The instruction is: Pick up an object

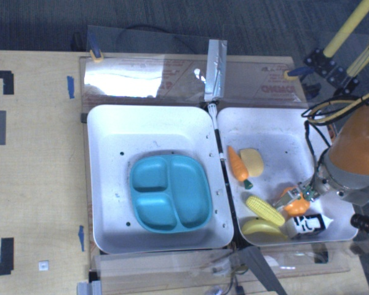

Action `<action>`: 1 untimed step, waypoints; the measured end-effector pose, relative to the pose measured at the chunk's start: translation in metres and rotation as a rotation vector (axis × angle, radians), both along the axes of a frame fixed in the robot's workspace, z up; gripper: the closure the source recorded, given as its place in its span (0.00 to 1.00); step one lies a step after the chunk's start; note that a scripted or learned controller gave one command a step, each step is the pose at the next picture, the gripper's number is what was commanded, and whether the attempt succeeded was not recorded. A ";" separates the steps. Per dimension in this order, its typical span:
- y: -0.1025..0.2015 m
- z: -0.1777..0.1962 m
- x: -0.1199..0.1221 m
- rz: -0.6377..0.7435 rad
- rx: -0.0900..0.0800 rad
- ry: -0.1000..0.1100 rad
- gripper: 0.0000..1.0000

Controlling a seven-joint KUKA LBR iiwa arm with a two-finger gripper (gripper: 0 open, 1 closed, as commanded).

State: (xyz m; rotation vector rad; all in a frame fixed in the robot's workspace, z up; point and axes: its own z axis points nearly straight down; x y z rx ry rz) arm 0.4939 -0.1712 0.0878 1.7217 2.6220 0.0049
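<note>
Right bin (277,125) — carrot (237,163) lengthwise, tip near-right.

A blue divided plate (170,192) fills the left bin (104,165); toy foods litter the right bin (277,128).

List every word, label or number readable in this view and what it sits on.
None can be read for certain.
Red print on the clear panel behind the right bin: reversed and blurred, unreadable.
Black-and-white label near the gripper: too small to read.
</note>
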 end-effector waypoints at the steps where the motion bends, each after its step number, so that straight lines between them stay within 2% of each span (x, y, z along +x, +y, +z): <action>1: -0.001 0.010 0.002 -0.002 -0.002 -0.006 1.00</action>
